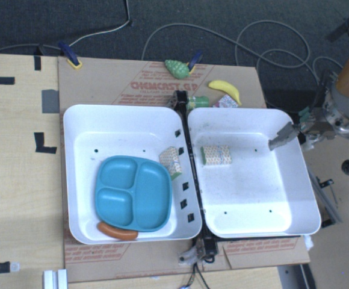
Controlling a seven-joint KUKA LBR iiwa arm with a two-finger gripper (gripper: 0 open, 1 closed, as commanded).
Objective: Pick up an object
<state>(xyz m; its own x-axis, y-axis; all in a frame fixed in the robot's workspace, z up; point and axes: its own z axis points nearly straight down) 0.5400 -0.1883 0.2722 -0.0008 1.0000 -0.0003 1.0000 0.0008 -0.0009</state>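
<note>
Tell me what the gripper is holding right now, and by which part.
Nothing. The two-finger gripper hovers at the right bin's upper right rim, with nothing between its fingers. The nearest object, a small pale patterned block, lies apart, well to its left.

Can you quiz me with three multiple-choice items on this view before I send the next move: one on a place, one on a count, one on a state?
1. Where does the blue divided plate lie?
A. In the left bin
B. In the right bin
C. On the cardboard behind the bins

2. How many compartments does the plate have?
A. Two
B. Three
C. Five

3. How does the end effector stand relative to the patterned block in the right bin?
A. Clamped on it
B. Apart from it, near the bin's far right rim
C. Resting on top of it

Answers:
1. A, the plate sits in the left bin with an orange sausage at its near edge.
2. B, one long section and two smaller ones show.
3. B, bare bin floor separates the block from the end effector.
</note>
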